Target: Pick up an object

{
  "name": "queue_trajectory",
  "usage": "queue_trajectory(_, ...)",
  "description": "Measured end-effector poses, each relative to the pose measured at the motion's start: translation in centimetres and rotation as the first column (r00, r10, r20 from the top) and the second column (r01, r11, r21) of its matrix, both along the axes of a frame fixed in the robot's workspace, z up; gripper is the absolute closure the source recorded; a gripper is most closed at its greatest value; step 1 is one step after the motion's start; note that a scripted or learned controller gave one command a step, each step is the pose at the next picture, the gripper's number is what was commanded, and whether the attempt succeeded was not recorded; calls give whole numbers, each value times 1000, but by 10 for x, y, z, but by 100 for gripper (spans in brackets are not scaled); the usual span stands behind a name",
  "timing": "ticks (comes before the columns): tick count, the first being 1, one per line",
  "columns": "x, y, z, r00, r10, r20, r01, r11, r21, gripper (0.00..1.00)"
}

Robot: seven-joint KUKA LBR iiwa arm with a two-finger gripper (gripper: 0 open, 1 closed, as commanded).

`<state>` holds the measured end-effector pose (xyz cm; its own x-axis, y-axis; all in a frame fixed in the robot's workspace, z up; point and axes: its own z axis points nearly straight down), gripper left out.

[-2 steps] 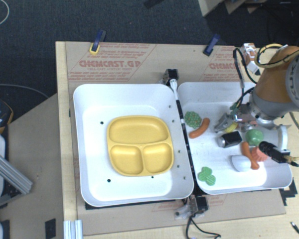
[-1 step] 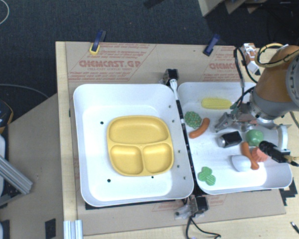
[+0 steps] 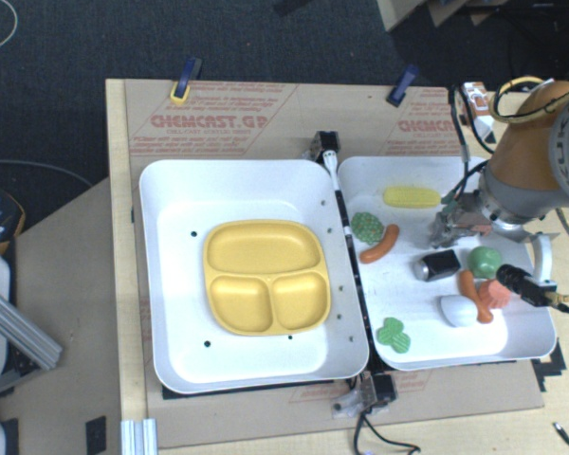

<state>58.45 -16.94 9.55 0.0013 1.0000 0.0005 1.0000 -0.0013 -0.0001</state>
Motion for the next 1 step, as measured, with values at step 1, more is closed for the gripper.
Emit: queue_trajectory(1, 1, 6, 63, 1000, 3, 8, -3, 1000, -3, 100)
